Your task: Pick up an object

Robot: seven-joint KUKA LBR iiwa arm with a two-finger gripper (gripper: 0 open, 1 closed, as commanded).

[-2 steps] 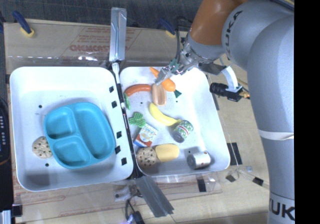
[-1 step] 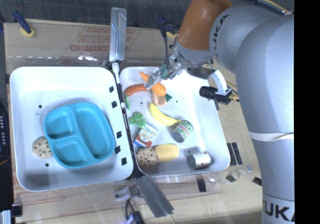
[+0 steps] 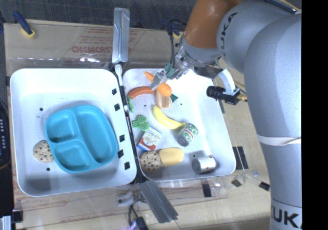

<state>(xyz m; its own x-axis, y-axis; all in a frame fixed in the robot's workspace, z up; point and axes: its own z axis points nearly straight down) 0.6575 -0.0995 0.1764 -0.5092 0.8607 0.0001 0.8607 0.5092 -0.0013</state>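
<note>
Camera view: end effector (image 3: 165,76), grip state unclear, near right bin's (image 3: 218,121) crowded far rim.

- Your candidates sit in the right bin (image 3: 225,142); one cookie is over in the left bin.
- Banana (image 3: 166,119): yellow, lying flat mid-bin, slanted.
- Carrot-like piece (image 3: 163,95): orange top, tan body, near the bin's far end.
- Hot dog (image 3: 140,91): orange-red, by the divider wall.
- Small can (image 3: 187,134): on its side, touching the banana's end.
- Silver cylinder (image 3: 203,164): on its side, near corner.
- Yellow block (image 3: 171,156) touching a cookie (image 3: 149,161).
- Green toy (image 3: 140,123) above a printed packet (image 3: 149,139).
</note>
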